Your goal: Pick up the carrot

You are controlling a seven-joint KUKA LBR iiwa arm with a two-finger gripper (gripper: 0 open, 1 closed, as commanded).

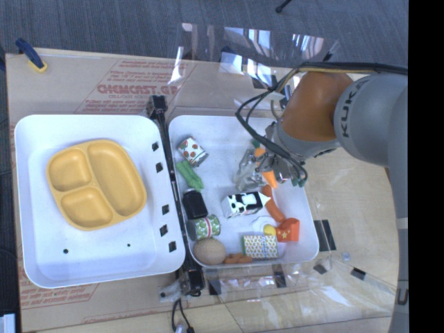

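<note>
Gripper [258, 174] down in right bin [208, 127], hovering over carrot [272, 205] beside cow toy [244, 203]. Honestly can't tell claw state. Carrot looks unlifted, so grab and lift left.

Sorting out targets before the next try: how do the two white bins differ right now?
The left bin carries a single yellow divided tray; the right bin carries many small items, among them a black-and-white cow toy and a beige egg-like ball. The arm's tool is over the right bin, while the left bin has no arm above it. Both are shallow, white and lie side by side.
</note>
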